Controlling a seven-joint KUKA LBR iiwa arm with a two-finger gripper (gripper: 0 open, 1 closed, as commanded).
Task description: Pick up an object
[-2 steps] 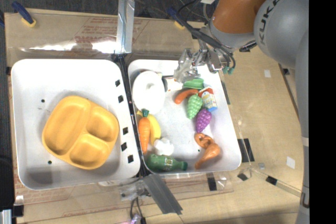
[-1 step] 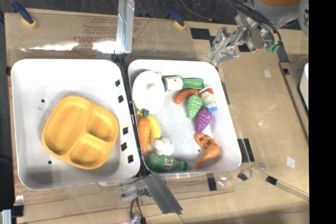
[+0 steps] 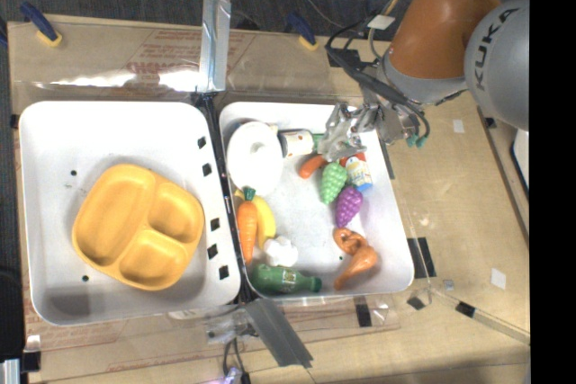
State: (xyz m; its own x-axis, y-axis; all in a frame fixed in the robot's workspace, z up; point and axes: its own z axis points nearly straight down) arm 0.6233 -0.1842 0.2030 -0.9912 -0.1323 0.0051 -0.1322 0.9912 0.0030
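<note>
At far left, the left bin (image 3: 36, 193) holds a yellow plate (image 3: 137, 225), smooth plastic with rounded corners and three compartments, lying flat near the middle. Across the black divider, the right bin (image 3: 396, 256) is crowded: a white cup (image 3: 253, 150) at its upper left, a carrot (image 3: 247, 227) and banana (image 3: 264, 217) side by side below it, a white lump (image 3: 281, 251) under those, and a green bottle (image 3: 284, 280) lying along the near wall. Further right lie green grapes (image 3: 333, 181), knobbly and upright, touching purple grapes (image 3: 348, 205) just below, with an orange drumstick (image 3: 357, 260) near the corner. A small orange piece (image 3: 311, 165) and a small bottle (image 3: 359, 173) flank the green grapes. Above them hangs the end effector (image 3: 340, 136), close over the green grapes; whether it is released or clenched I cannot tell. Nothing visibly sits in it.
</note>
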